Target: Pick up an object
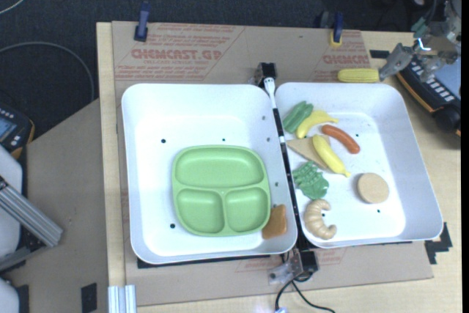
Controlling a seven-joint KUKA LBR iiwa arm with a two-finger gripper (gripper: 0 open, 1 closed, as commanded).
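The right bin (410, 157) holds several toy foods. Among them are a green pickle (298, 116), a small banana (314, 121), a red sausage (341, 138), a long yellow piece (330, 155) on a tan wedge (302, 149), a broccoli (311, 180), a round tan cookie (373, 188) and a croissant (319, 221). An orange-brown piece (275, 221) lies in the left bin's near right corner. My gripper (399, 59) hangs beyond the right bin's far right corner, above the bench, apart from all the food.
A green divided plate (221, 189) sits in the middle of the left bin (146, 157). A yellow corn cob (357, 74) lies on the cardboard just behind the right bin, close to the gripper. Blue clamps (141, 22) hold the board's far edge.
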